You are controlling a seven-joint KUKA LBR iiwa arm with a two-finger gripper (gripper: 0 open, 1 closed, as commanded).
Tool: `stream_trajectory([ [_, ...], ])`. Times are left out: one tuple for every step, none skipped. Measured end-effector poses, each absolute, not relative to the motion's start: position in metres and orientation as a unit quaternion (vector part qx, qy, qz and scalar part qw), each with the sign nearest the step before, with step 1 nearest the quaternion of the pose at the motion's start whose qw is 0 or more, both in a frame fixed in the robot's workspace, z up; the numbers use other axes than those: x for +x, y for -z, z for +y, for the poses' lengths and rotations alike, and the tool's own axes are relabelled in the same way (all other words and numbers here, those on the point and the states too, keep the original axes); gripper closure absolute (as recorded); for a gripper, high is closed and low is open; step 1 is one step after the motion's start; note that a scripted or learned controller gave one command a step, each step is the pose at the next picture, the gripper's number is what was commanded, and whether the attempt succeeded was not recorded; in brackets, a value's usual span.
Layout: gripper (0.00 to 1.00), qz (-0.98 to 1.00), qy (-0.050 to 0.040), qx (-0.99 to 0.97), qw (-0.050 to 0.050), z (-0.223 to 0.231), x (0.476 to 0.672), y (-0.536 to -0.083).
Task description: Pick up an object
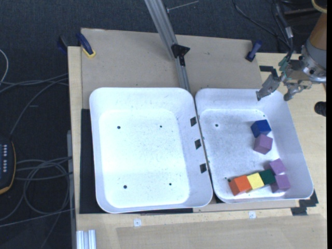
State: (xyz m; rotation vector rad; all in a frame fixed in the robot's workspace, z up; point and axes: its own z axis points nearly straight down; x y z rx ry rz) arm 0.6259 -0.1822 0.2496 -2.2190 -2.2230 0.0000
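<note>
The gripper [276, 88] is seen at the far right corner of the right bin [228, 108], its two fingers spread apart with nothing held between them. The objects are found in the right bin: a blue cube [260, 127] with a purple cube [263, 143] touching it on the near side, and, along the near edge, an orange, yellow and green block row [252, 182] beside two purple blocks [279, 174]. The left bin [104, 100] lies alongside.
</note>
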Motion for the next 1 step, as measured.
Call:
stream_trajectory([
  [0.0, -0.708, -0.0003, -0.706, 0.0, -0.1823, 0.6259, -0.2497],
])
